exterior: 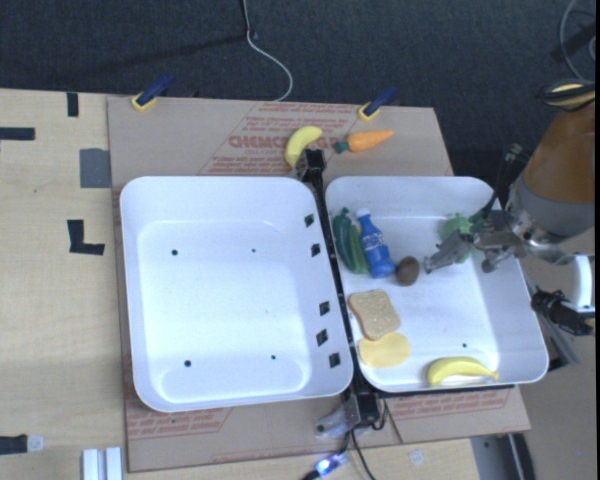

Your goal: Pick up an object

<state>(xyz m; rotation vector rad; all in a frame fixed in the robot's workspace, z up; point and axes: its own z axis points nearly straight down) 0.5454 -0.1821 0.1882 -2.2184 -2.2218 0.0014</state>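
Camera view: gripper (pixel 458 248) low over the right bin (pixel 510 298), at its far right side, just beside a green leafy item (pixel 456 227). Whether that item is pinched: cannot tell. Judged light, soft, floppy; best taken at its bunched middle. Brown ball (pixel 407 269) near, blue bottle (pixel 372 247) further left.

green object (pixel 456 227) | right bin (pixel 500 353), far right side | at end effector (pixel 458 245) (grip unclear)

Even, bright overhead light; white bins (pixel 220 193) slightly glary, soft shadows, mildly soft and low-res overall.
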